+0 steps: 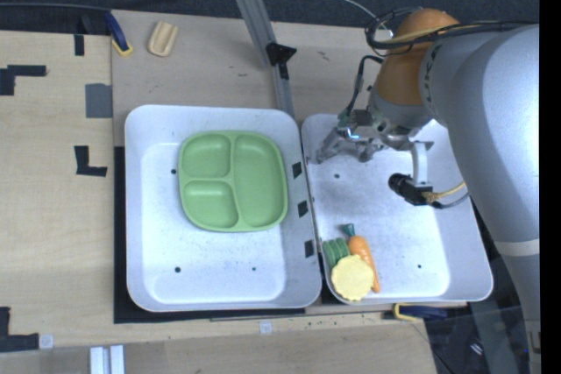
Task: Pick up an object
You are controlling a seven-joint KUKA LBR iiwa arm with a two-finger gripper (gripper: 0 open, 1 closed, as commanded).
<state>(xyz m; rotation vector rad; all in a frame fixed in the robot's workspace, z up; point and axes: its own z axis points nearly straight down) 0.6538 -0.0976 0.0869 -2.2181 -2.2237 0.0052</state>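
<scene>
- The gripper [349, 144] hangs over the right bin [456, 271] at its 11 o'clock corner; its fingers look spread, with nothing between them.
- The arm's grey bulk [491, 118] hides the bin's 3 o'clock rim.
- A yellow toy [352, 278], an orange carrot [361, 251] and a green piece [335, 251] crowd together at 7 o'clock, partly overlapping.
- The green divided plate [233, 180] lies in the left bin [149, 276].

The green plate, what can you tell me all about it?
The green plate is pale green and looks like smooth plastic. It is squarish with rounded corners and split into three compartments: two at the top side by side and more below. It lies flat, face up, in the left white bin, toward the bin's upper middle. It rests on the bin floor.
</scene>
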